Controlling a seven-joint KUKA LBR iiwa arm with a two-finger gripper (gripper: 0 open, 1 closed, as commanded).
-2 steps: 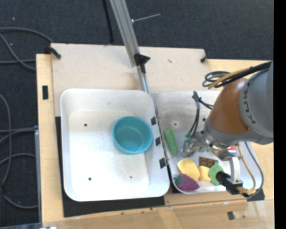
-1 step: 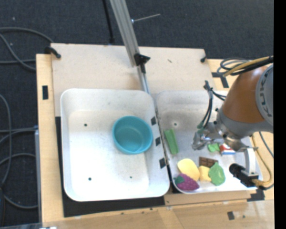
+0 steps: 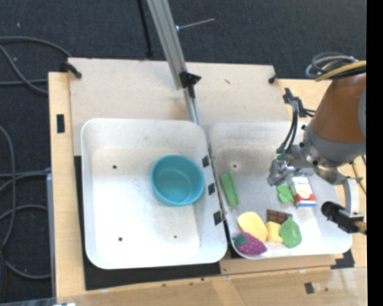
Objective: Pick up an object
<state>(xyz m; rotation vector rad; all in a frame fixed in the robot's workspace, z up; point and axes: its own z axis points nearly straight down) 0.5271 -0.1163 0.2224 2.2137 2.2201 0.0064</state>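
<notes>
While the gripper is being held low in the right bin, just above a small green piece, its jaw state cannot be told. A white box is lying beside that piece. A blue bowl is being borne by the left bin.

You get even, bright overhead light; the white bins look slightly washed out, shadows stay soft, and the whole frame is mildly blurry.
</notes>
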